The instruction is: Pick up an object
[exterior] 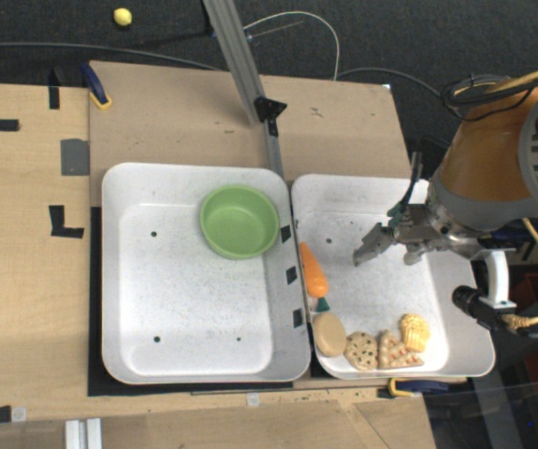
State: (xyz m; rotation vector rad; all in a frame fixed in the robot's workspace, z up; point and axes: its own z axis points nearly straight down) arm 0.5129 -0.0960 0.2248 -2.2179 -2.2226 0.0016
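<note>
Right white bin (456, 297), near edge: pale oval potato-like piece (329, 334), speckled cookie (362, 350), pink-striped snack (395, 352), yellow corn cob (414, 330) in a row. Orange carrot with green tip (313, 270) lies along the left wall. Grey arm with orange band (493, 157) reaches in from right, wrist tilted down-left; gripper (388, 244) sits over the bin's middle, fingers seemingly spread, nothing between them. Round green plastic bowl (239, 221) in left bin (138, 279).
</note>
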